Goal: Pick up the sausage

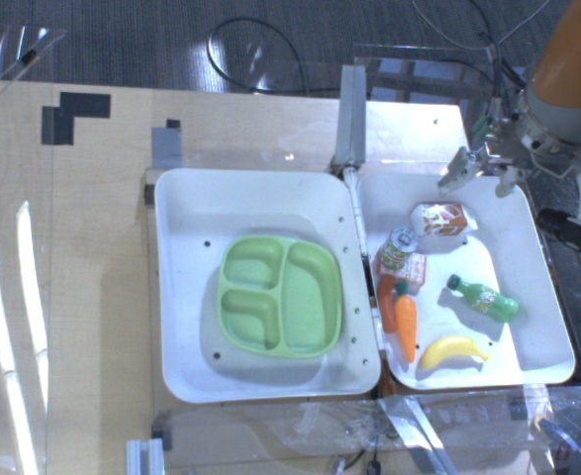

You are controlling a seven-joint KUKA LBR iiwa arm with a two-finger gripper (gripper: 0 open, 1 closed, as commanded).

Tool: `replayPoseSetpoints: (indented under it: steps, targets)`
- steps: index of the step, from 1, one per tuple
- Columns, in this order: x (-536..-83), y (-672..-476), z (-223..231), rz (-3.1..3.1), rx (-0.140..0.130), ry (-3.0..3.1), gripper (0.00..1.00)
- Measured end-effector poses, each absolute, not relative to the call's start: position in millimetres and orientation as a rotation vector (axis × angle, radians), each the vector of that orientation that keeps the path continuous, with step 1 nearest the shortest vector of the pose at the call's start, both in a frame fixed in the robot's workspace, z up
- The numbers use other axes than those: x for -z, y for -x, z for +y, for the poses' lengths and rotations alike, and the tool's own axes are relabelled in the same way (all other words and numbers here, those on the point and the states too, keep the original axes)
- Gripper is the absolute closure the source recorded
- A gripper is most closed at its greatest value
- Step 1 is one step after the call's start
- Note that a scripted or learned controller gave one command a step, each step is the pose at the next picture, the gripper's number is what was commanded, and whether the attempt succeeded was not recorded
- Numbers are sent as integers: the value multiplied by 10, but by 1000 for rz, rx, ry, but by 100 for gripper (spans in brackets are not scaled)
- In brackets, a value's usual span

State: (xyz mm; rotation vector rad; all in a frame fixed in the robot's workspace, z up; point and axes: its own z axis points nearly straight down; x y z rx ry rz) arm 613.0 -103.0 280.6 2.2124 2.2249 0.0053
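Down at the near edge of the right-hand shallow white bin [542, 295] lies a yellow plastic banana [452, 351], about as far from the pincer [487, 170] as anything in that bin gets. And the pincer itself hangs high over the bin's far rim, its two fingers spread apart with nothing between them, beneath the grey arm with the orange band [572, 43].

Now, the target. Nearer the camera than the pincer and off toward the divider between the bins, a slim reddish-orange plastic sausage [385, 300] lies along the bin's wall, touching an orange toy carrot with a green top [405, 325] on one side. A small red-labelled can with a silver lid [401, 255] sits just at its far end, partly over it by the look of things. Closest below the pincer is a red and white carton [439, 220], and a green plastic bottle [483, 298] lies out toward the bin's middle.

Over in the other white bin [176, 295], well away from the pincer, rests a pale green divided plate [280, 297] on the light wooden tabletop [62, 265].

So, progress: hardly any to report. No grasp yet, the sausage untouched; reaching across, descending, closing and lifting all remain, and that crowded corner looks awkward.
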Motion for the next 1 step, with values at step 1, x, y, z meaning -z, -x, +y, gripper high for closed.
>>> replayPoseSetpoints:
  steps: [1]
  targets:
    - [-1246, -5657, -1542, 2128, -5, -2306, 0]
